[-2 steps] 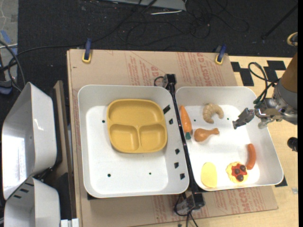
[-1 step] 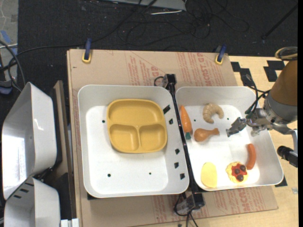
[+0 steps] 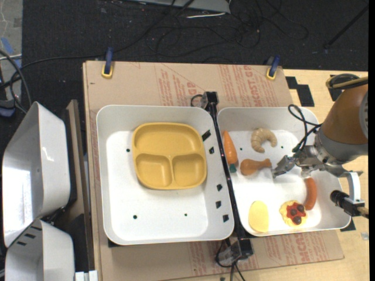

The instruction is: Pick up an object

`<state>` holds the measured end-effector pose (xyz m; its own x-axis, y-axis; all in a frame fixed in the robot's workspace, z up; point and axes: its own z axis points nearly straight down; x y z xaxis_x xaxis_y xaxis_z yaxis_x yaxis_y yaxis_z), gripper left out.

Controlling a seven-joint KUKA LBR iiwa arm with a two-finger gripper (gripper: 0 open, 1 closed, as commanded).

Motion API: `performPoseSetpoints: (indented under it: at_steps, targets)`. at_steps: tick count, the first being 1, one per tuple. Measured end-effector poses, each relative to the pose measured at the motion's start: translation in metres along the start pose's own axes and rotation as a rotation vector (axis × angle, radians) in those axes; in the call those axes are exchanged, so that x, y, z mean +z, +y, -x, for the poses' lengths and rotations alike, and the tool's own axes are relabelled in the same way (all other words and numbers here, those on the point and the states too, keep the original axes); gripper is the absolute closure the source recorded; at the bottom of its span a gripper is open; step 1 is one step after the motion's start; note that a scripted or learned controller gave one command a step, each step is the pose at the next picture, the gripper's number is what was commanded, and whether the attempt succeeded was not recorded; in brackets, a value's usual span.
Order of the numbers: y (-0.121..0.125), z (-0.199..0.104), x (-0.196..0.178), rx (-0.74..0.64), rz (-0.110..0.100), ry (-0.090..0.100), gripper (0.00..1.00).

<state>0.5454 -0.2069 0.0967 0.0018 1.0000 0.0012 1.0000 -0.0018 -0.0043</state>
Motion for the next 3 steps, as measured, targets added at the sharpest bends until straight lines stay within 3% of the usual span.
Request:
performPoseSetpoints:
  at_steps: [1, 2, 3]
  targets:
    - [0.001, 0.000, -0.014, 0.000, 0.005, -0.002, 1.00]
    - [0.000, 0.003, -0.077, -0.003, 0.010, -0.004, 1.00]
    - [0.002, 0.004, -0.117, -0.004, 0.010, -0.004, 1.00]
